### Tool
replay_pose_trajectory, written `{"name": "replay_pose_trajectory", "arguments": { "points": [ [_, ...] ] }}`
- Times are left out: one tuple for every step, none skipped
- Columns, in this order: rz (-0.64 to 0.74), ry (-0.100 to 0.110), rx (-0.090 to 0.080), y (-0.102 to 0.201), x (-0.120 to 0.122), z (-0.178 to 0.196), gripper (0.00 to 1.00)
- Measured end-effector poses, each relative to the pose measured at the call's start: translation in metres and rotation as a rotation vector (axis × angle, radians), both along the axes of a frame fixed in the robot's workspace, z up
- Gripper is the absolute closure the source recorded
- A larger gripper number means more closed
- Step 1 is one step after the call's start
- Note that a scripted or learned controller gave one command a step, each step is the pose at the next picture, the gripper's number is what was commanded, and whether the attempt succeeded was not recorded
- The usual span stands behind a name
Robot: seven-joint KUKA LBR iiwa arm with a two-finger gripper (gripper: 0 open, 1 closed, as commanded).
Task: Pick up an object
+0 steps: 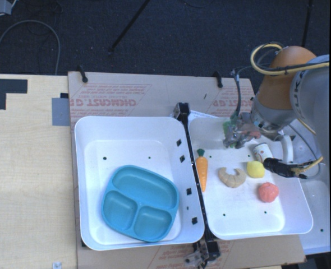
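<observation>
Orange carrot: lay against the left wall of the right bin, beside the divider, untouched.
Other candidates: a tan croissant-shaped piece, a yellow lemon-like piece and a red ball all rested on the bin floor, apart from one another.
Gripper: hung low over the bin's upper middle, just above the tan piece; I could not tell how it was set.
Progress: nothing appeared lifted, so by my judgement the pick was not yet made; closing on one item and raising it remained.
Left bin: held a blue divided tray.
Hard to read: the gripper tip was a dark, greenish blur against cables; a small white object by the wrist was unclear.
</observation>
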State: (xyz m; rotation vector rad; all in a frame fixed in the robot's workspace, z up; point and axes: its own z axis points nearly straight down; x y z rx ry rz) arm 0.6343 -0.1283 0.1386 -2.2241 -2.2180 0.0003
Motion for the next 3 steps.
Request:
{"name": "replay_pose_trajectory", "arguments": {
  "points": [
    [0.004, 0.000, 0.000, 0.006, -0.008, 0.054, 1.00],
    [0.004, -0.001, 0.000, 0.004, -0.008, 0.100, 1.00],
    [0.006, 0.004, 0.002, 0.055, -0.024, 0.107, 1.00]
  ]
}}
